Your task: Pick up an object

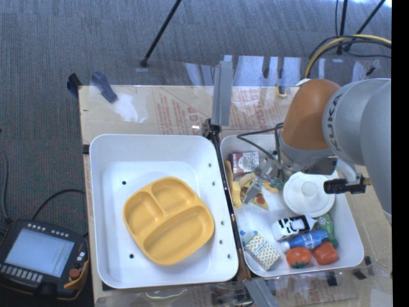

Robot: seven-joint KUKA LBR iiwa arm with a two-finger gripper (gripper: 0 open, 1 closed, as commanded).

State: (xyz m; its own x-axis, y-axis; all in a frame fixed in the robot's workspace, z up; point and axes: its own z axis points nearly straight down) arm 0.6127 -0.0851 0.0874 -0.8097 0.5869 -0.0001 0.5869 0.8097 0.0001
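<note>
Lying flat: yellow (three-compartment) tray [169, 228]

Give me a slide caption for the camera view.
KUKA arm's gripper reaches into cluttered right bin; yellow divided plate in left bin.

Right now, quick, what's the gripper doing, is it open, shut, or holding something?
Gripper: down in the right bin among the items by the yellow packet; open or shut cannot be told, and no hold is visible.
</note>
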